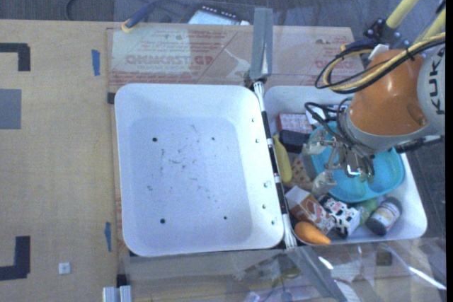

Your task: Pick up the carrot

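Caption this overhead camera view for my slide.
KUKA arm's end effector hovers over the cluttered right bin; carrot lies at its near edge.

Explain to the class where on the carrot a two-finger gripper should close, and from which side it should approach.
Probably across the thick middle of the carrot, coming straight down from above. It lies flat and lengthwise along the near wall of the right bin, in the corner, so fingers should straddle its narrow width. A black-and-white toy crowds its far side, leaving little room there. The gripper hangs further back over a blue plate.
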`<move>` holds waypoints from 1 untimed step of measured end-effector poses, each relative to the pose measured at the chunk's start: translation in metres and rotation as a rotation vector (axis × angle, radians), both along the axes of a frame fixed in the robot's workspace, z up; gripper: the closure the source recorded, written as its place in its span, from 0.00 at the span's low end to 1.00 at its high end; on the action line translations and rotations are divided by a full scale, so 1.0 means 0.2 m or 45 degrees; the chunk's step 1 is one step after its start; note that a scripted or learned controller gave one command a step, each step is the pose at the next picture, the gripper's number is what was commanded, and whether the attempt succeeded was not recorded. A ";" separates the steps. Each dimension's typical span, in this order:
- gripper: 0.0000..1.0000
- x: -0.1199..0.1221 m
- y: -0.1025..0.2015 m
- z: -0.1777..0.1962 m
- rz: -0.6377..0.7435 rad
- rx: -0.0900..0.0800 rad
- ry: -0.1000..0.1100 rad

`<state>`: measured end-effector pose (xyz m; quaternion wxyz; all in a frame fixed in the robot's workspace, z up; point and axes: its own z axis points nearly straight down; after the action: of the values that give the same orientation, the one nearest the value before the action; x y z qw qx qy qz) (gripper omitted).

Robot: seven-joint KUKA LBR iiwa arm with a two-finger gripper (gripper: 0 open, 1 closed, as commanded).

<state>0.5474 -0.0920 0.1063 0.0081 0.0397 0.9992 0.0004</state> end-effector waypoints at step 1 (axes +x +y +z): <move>0.00 -0.01 -0.31 -0.10 -0.109 0.002 0.008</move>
<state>0.5445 -0.1543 0.0869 0.0049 0.0825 0.9966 0.0007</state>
